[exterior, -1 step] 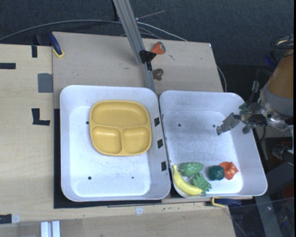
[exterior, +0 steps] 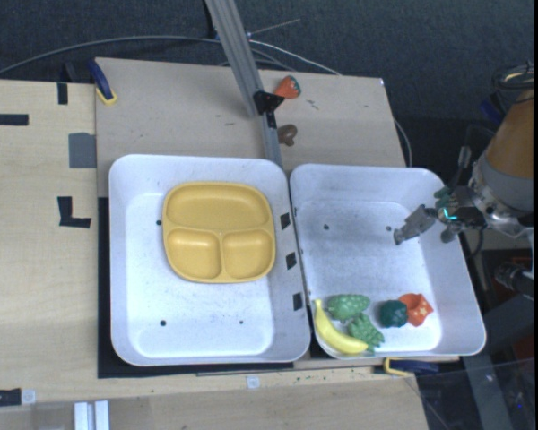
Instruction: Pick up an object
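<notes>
Your jaws [exterior: 423,226] sit at the frame's right; whether they're parted, you cannot tell. The banana [exterior: 334,333] lies lower right in the right bin [exterior: 359,186]: probably light, stiff, slick plastic. Grip across its middle.

Tool [exterior: 419,225] low (arm angled)

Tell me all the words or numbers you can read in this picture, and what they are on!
There are none to read.
The yellow tray in the left bin is plain, with no writing.
The banana, the green toys and the red toy in the right bin show no labels.
The dark marks on the bench are just tape shapes, not letters.
</notes>
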`<control>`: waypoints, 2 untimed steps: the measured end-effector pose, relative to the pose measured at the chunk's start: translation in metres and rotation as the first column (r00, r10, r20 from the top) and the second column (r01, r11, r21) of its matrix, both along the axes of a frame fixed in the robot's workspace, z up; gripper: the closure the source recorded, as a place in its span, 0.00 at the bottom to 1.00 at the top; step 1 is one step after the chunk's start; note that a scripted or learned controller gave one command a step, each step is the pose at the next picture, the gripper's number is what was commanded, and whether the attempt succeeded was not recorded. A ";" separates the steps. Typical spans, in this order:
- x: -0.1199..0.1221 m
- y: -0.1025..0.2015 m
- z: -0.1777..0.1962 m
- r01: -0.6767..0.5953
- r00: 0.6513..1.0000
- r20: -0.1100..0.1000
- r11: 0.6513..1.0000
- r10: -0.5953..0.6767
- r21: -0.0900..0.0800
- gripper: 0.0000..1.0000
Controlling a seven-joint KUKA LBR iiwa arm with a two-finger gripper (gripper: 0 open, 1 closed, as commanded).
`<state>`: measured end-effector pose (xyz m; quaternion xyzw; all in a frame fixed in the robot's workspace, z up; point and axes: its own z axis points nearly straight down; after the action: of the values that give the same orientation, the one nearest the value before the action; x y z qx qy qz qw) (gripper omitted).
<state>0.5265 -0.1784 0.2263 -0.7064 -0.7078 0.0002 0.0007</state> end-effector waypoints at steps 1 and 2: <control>-0.001 -0.009 -0.049 0.001 1.000 -0.005 1.000 -0.001 0.000 0.00; -0.004 -0.010 -0.113 0.001 1.000 -0.007 1.000 -0.001 0.001 0.00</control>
<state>0.5229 -0.1888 0.1129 -0.7068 -0.7074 0.0024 0.0037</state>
